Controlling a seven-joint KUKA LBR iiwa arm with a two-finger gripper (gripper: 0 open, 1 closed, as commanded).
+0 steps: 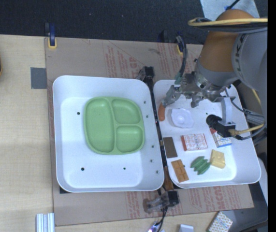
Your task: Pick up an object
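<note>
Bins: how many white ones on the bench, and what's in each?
2. Left bin holds a green divided plate. Right bin holds the small items, under the gripper; the arm may hide some of them.

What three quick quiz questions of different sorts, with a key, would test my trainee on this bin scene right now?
1. True or false: the green divided plate lies in the right bin.
2. Which item lies nearest the green pods? A) yellow wedge B) orange piece
3. Over which bin is the gripper?

Key: 1 false, it lies in the left bin. 2 A. 3 The right bin.
</note>
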